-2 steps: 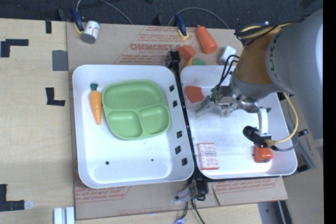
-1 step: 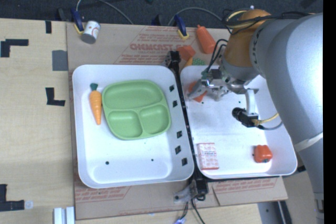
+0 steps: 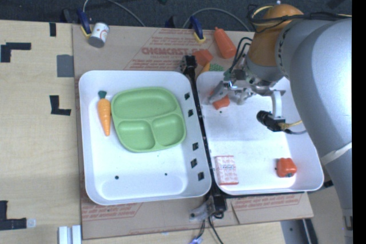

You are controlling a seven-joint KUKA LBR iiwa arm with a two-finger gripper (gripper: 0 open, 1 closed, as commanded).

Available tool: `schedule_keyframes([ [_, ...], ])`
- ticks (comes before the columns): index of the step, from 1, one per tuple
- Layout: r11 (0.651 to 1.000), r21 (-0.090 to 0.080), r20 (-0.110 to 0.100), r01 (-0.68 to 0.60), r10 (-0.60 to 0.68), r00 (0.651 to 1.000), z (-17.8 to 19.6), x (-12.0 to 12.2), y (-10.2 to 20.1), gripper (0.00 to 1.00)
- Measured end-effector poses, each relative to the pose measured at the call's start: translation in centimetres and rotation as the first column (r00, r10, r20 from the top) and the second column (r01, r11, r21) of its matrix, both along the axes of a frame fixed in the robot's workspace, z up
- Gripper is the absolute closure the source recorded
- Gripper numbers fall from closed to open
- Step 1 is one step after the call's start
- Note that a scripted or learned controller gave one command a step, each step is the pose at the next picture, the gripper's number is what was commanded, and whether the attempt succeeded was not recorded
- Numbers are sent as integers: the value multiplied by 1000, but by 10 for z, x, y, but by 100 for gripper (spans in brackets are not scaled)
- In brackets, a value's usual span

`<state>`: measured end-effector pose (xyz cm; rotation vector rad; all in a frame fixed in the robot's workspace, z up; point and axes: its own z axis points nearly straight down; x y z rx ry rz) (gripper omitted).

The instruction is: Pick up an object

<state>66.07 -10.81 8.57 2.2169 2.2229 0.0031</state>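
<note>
A cardboard-covered bench (image 3: 171, 48) carries two white bins. In the left bin (image 3: 91, 168), a green divided plate (image 3: 150, 119) has a toy carrot (image 3: 104, 115) at its nine o'clock. Over the right bin (image 3: 257, 174), toward eleven o'clock, the gripper (image 3: 224, 94) clasps a small orange-red object (image 3: 221, 103) between its fingers. An orange block (image 3: 286, 166) lies at five o'clock.

A bulky, smooth grey arm (image 3: 320, 66) with an orange band (image 3: 269, 46) above the wrist, thin black cables looping around it, ending in a metallic gripper (image 3: 229, 88).
</note>
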Motion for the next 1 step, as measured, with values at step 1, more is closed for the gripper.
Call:
schedule_keyframes([
  [1, 1000, 0, -2, 1, -1, 1000, 0, 8, 8, 0],
])
